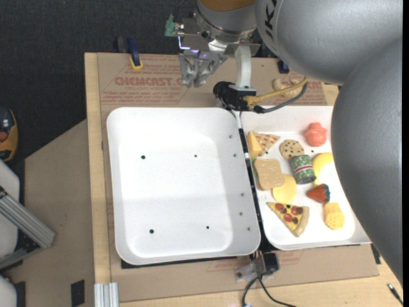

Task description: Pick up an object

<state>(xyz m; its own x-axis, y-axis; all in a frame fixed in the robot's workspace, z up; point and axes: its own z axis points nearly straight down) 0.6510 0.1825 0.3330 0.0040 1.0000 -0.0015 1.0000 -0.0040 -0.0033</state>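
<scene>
My tool (197,69) hangs at the top centre of the frame, above the bench (96,171) and just beyond the far rim of the left bin (121,171). Its metal fingers point down and look close together, with nothing between them, but I cannot tell for sure how far apart they stand.

The left bin fills the middle of the frame. Its white floor shows four small dark dots.

The right bin (358,235) sits against it on the right side of the frame, and my arm (358,107) covers part of it. All the toy food lies in this bin. Near its upper left corner is a pizza slice (263,141) beside a cheese wedge (254,144). To the right of them lie a cookie (291,149) and a red tomato (315,134). Below come a slice of toast (268,173), a green can (301,169) and a lemon (324,162). A yellow round piece (285,189) touches the toast. Lower still are a strawberry (319,193), a second pizza slice (291,216) and a piece of corn (333,216).

All these things are well apart from my tool.
</scene>
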